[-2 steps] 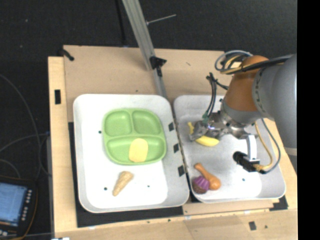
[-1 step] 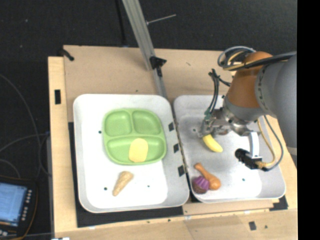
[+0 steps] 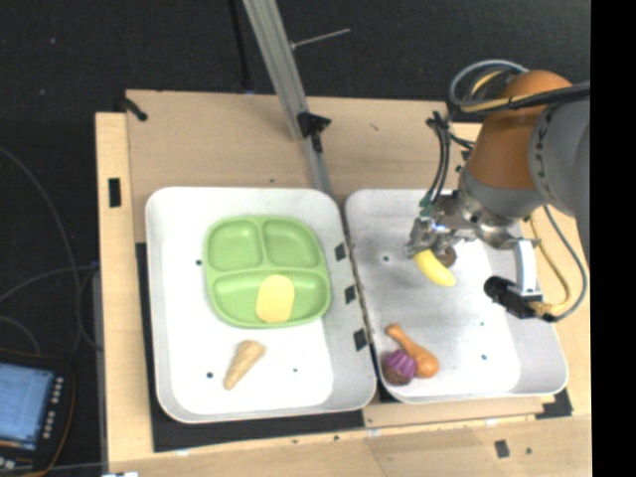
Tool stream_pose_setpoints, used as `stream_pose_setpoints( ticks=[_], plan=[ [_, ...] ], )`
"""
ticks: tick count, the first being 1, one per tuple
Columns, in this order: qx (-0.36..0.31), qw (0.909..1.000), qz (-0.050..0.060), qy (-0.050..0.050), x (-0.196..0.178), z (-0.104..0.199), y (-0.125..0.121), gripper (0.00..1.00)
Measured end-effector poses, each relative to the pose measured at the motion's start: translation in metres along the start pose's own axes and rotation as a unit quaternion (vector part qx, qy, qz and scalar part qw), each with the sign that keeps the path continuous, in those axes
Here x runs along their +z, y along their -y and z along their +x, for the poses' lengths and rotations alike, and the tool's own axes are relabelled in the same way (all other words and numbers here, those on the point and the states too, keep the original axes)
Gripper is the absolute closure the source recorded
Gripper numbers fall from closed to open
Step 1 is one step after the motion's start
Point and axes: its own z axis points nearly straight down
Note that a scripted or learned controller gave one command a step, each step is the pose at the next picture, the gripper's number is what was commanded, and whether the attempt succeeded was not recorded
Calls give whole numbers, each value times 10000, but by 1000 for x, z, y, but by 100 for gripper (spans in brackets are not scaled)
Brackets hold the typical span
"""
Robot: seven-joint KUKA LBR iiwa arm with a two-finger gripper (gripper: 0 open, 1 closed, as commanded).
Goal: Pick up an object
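Two white bins sit side by side on the tabletop (image 3: 199,127), and the arm (image 3: 512,137) reaches into the right bin (image 3: 537,366) from the right side. The hand (image 3: 434,248) is low over the upper middle of that bin, right at a small yellow banana (image 3: 437,268). The banana's upper end sits at the fingertips and its lower end pokes out below and to the right, but whether the hand is spread, pressed together or actually pinching the fruit cannot be told from this angle, nor whether the banana is lifted or lying on the bin floor.

The banana looks like a toy: probably light, stiff and smooth-skinned, so it may slip or swivel if caught near one tip. The safer hold would be across its thick middle, fingers squeezing the narrow sides.

Near the front-left corner of the right bin lie an orange carrot-like piece (image 3: 411,351) and a purple round thing (image 3: 398,368), touching each other and well apart from the hand. The left bin (image 3: 169,266) holds a green divided plate (image 3: 234,246) with a yellow oval piece (image 3: 275,298) in its front section, and a tan cone (image 3: 242,363) lies just in front of the plate.
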Motion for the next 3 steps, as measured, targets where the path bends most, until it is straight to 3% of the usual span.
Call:
stream_pose_setpoints(
  ticks=[2,3],
  plan=[
    [-5,10000,-6,7,-118,-9,-4,100],
    [-18,10000,17,-4,-120,42,5,100]
  ],
)
